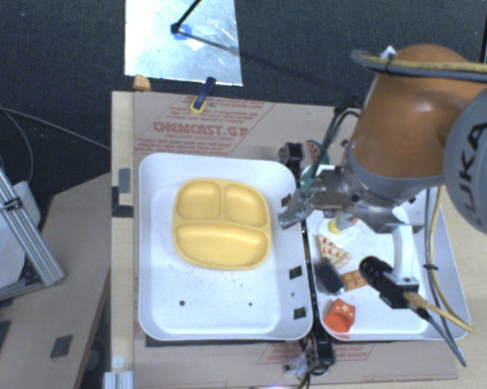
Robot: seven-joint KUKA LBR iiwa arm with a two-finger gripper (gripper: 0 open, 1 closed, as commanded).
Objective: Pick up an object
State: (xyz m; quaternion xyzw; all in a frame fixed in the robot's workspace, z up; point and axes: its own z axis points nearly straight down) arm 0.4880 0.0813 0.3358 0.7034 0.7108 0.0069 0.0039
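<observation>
Arm hangs over the right bin. The gripper sits low at the divider between the bins; how it stands can't be read from here, and nothing is visibly held.

Pickable items lie loose in the right bin: pizza slice, orange-red toy, black block. Yellow divided plate rests in the left bin.

Pick probably not yet made; grasp and lift remain.

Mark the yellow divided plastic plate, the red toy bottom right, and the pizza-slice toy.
Yellow divided plastic plate [222,225], camera view, centre ridge.
Red toy [340,314], camera view, top face.
Pizza-slice toy [332,249], camera view, middle.
</observation>
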